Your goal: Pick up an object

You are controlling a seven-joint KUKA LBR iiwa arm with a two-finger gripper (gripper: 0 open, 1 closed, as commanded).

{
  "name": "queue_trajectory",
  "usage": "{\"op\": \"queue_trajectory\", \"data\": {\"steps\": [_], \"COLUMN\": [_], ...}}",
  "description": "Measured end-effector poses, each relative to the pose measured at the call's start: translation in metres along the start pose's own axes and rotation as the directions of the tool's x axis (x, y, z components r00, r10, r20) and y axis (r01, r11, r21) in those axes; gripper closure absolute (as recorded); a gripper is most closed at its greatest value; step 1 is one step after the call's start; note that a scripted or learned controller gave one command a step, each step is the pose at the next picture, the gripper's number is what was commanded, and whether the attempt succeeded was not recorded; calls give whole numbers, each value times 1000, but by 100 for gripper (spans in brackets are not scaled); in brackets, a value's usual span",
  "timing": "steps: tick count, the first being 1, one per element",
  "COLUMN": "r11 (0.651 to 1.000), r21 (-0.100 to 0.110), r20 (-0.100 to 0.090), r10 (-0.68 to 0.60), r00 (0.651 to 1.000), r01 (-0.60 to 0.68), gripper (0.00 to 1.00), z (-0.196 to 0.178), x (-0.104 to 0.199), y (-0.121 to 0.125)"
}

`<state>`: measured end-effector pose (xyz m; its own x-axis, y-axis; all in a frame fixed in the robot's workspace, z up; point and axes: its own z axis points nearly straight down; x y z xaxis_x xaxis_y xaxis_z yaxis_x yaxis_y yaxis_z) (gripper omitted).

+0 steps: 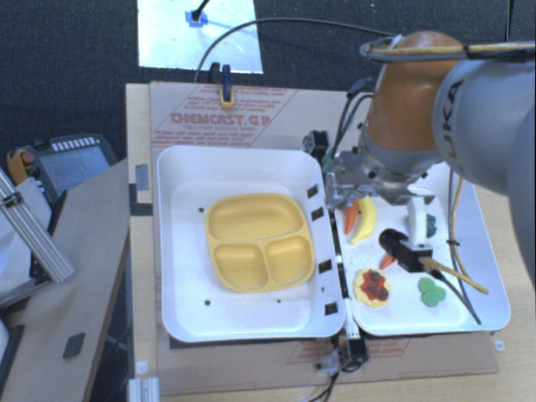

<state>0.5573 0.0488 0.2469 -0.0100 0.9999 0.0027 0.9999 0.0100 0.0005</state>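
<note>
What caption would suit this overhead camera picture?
Robot arm reaching over right bin of toy food; yellow divided tray in left bin.

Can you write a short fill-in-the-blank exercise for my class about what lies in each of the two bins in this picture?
1. The yellow tray with three compartments lies in the ____ bin.
2. The banana lies in the ____ bin, beside the carrot.
3. The small pizza has a ____ shape.
4. The arm's band above the wrist is ____.

Missing words: left; right; round; orange
</note>
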Motion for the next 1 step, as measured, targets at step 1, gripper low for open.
{"op": "queue_trajectory", "data": {"steps": [1], "r11": [1000], "r21": [2], "r20": [0], "r10": [1], "r00": [1000], "r01": [-1], "gripper": [100], "z": [23], "x": [52], "y": [-2]}}
